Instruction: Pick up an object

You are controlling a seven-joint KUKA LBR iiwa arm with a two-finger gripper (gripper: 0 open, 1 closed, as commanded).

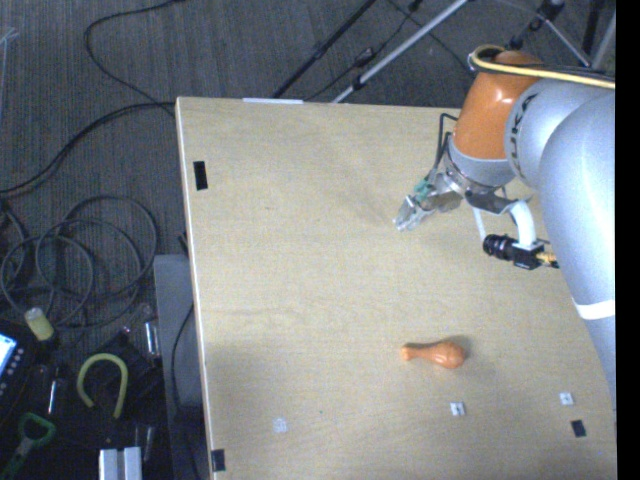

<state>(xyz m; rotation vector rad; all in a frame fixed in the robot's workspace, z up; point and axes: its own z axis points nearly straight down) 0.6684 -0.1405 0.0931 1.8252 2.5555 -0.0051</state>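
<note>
1. We take the tan bench top as our landmark: a flat wooden board filling the middle of the camera view, with dark carpet and cables off its left edge.

2. On that board, toward its near edge and right of its centre, lies the only loose thing we can find: a small orange object with a rounded bulb at one end and a thin neck pointing left, rather like a little gourd or pear. It lies on its side, flat on the wood, with nothing touching it.

3. The gripper is over the far right part of the board, well apart from the orange object and farther from the near edge. It hangs from the grey arm with the orange band, which comes in from the right.

4. How the gripper is set we cannot tell; its tip is a small pale blur against the wood. We see nothing carried in it.

5. As we judge it, the pick has not begun in earnest: the object rests untouched on the board, and reaching over it, descending, gripping and lifting are all left.

6. A few small dark and pale markers dot the board near its near edge; we read them as fixed marks.
</note>
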